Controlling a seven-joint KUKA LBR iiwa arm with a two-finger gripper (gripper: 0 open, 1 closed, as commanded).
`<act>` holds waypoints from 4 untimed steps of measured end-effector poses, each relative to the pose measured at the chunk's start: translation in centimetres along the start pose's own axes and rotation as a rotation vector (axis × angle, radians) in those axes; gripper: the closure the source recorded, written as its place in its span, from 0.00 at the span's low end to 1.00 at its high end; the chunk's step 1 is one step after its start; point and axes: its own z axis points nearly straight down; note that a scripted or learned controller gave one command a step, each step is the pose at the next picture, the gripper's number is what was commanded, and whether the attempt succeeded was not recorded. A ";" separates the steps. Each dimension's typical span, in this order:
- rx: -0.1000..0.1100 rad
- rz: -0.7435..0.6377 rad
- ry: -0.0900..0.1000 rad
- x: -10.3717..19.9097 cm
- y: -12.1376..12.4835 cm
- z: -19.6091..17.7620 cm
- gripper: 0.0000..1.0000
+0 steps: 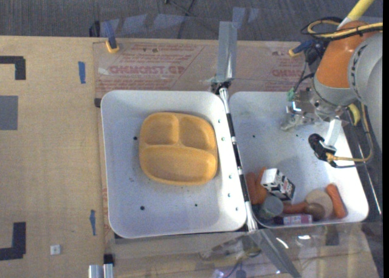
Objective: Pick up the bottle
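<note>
"Over in the right bin (pixel 360 208), where does the bottle lie?" my colleague asks.

"Against the near wall," I answer. "From my screen I take the bottle (pixel 293 218) to be the pale thing with a pinkish band that lies on its side along that wall (it is small and blurred, so I say no more of its shape). A grey round piece (pixel 271 205) sits just beside it toward the divider, a white box (pixel 278 182) with dark print stands a little behind, and a beige lump (pixel 318 202) and some orange pieces (pixel 336 201) crowd the same end."

"And the end effector?"

"I see the end effector (pixel 296 115) at the far part of the same bin, low over the bare white floor, under the arm (pixel 338 64) with its orange band, which comes in from the right. Whether it is spread or pressed together I cannot tell from this slant, and I see nothing gripped in it."

"So how do the two stand?"

"Well apart. The bottle lies toward the camera from the end effector, roughly in line with it across the bin, with bare floor and the white box between them. No contact."

"Anything else on the worktop (pixel 48 149)?"

"A yellow divided tray (pixel 178 147) rests in the middle of the left bin (pixel 115 210)."
</note>
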 end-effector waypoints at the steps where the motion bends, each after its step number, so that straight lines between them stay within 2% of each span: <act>1: 0.011 0.222 -0.001 -2.2 1.4 -1.6 1.00; 2: -0.014 0.023 -0.005 -4.0 2.0 -24.0 1.00; 3: -0.009 0.323 0.000 -3.2 -6.7 -17.3 1.00; 4: -0.008 0.672 0.001 -0.8 -12.5 -17.7 1.00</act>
